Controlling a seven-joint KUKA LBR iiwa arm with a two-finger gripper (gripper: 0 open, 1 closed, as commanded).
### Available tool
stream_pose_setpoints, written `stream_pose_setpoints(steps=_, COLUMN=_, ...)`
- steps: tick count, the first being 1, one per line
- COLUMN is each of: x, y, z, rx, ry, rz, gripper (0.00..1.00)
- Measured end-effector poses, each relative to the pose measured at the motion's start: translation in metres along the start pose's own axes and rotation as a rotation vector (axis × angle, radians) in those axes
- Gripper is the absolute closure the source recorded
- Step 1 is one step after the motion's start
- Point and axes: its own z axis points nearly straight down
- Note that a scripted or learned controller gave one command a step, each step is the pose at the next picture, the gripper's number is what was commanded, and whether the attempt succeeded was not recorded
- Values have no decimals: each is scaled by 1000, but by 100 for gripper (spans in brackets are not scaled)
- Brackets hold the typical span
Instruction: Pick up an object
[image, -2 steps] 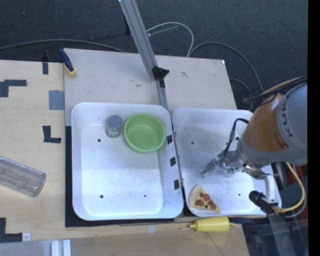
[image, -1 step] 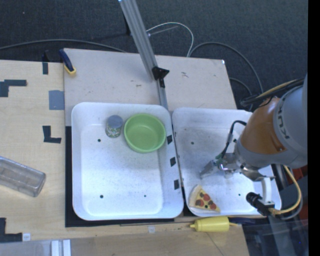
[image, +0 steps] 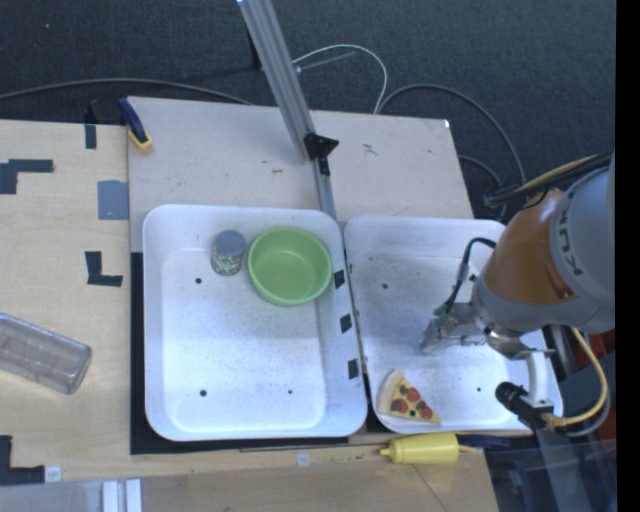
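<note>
A flat toy pizza slice (image: 406, 398) lies at the right bin's (image: 400, 240) near-left corner, tip pointing up.

A pale wooden bench (image: 60, 300) marked with dark tape pieces (image: 100, 268) stands on dark carpeted floor (image: 480, 50), where thin cables (image: 350, 55) loop beside a slanting metal pole (image: 285, 80).

Soft, even light is falling from above. The white bins (image: 250, 410) are looking bright, shadows are staying faint, and everything is looking a little fuzzy and grainy.
</note>
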Motion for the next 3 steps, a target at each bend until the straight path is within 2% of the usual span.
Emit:
stream_pose_setpoints(steps=1, x=-10, y=5, z=-55, rx=-5, ry=-2, rz=2, gripper=100)
stream_pose_setpoints(steps=2, x=-1, y=2, z=-112, rx=-5, ry=-2, rz=0, gripper=100)
stream_pose_setpoints(steps=3, x=-1, y=2, z=-120, rx=-1, ry=-1, rz=1, gripper=100)
